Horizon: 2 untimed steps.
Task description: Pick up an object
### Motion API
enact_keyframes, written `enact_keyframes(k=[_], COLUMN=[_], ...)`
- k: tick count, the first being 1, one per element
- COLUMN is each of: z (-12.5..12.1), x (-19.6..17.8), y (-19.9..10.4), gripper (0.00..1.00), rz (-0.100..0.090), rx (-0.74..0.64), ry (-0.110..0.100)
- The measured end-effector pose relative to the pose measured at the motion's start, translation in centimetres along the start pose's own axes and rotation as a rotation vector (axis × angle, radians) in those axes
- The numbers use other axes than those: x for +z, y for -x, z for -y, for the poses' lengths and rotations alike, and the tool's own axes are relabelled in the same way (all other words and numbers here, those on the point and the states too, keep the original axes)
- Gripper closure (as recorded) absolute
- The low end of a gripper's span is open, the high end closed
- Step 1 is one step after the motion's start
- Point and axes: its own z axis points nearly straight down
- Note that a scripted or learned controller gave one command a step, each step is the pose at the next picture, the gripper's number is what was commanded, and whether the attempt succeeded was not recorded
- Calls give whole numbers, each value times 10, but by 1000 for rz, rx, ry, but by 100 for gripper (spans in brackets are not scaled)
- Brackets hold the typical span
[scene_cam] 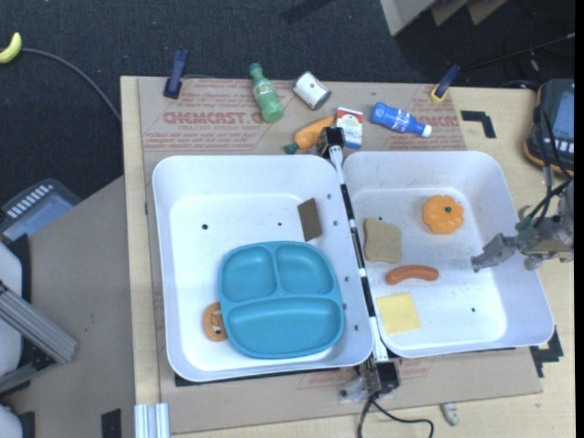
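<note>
Bench: flat tan board (228,117) with red lettering along its far strip, bearing both bins.
Left bin: shallow white plastic tub (182,199), touching its neighbour along the middle seam.
Right bin: matching shallow white tub (484,176), on the arm's side.
Tray: light blue plastic plate with three compartments (279,299), lying flat in the near part of the left bin.
Gripper: grey two-finger tool (481,259) reaching in over the right bin's right rim, low above the bin floor, nothing seen between its tips; how far apart the jaws stand I cannot tell.
Cheese: flat yellow square slice (399,313), near front of right bin.
Bread: tan square slice (382,241), beside the seam in the right bin.
Sausage: small red-orange link (411,275), between bread and cheese, well left of the gripper.
Pumpkin: small round orange toy (443,214), far part of right bin.
Brown block: dark flat rectangle (309,218), left bin, far of the tray.
Pretzel: small orange-brown piece (213,322), tucked against the tray's left edge.
Far strip: green bottle (266,94), white can (311,89), blue bottle (400,119), lying on the board behind the bins.
</note>
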Motion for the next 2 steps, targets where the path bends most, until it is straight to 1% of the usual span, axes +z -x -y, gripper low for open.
enact_keyframes(k=[1,2], z=[-55,-113], x=[78,115], y=[-55,-71], gripper=[0,0], rz=[-2,0], rx=[-1,-1], ry=[-2,5])
